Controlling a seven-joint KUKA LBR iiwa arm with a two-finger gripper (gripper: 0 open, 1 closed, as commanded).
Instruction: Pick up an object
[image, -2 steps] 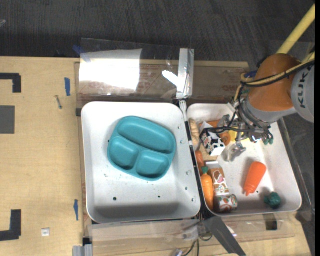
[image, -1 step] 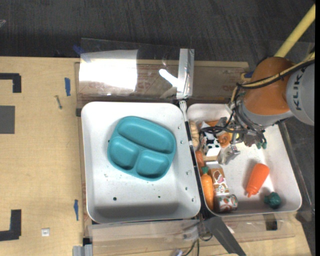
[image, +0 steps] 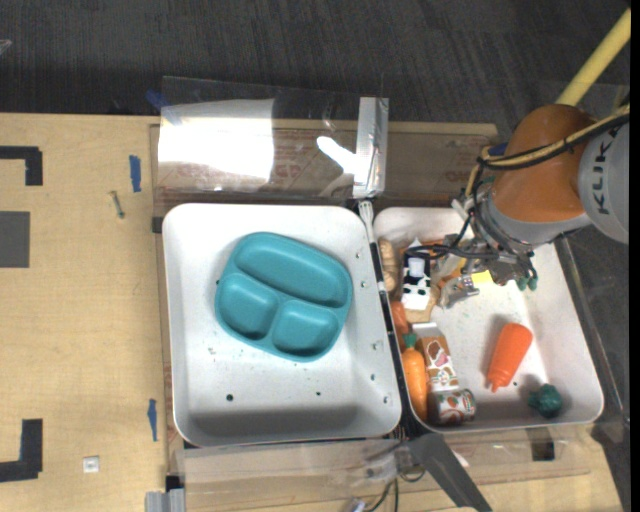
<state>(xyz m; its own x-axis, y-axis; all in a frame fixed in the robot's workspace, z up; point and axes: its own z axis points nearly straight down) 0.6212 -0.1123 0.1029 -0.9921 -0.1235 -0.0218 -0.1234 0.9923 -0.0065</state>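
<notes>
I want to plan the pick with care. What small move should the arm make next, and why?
Probably a short descent toward the near items. The end effector hovers over the upper part of the right bin, beside the black-and-white toy. The orange carrot toy lies alone lower down, an easier target if the arm shifts there first.

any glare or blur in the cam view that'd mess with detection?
Camera view: strong glare on the clear plastic sheet behind the left bin, washing out its surface; teal tray evenly lit, soft highlights; gripper area in the right bin cluttered and slightly soft; orange carrot sharp enough.
</notes>
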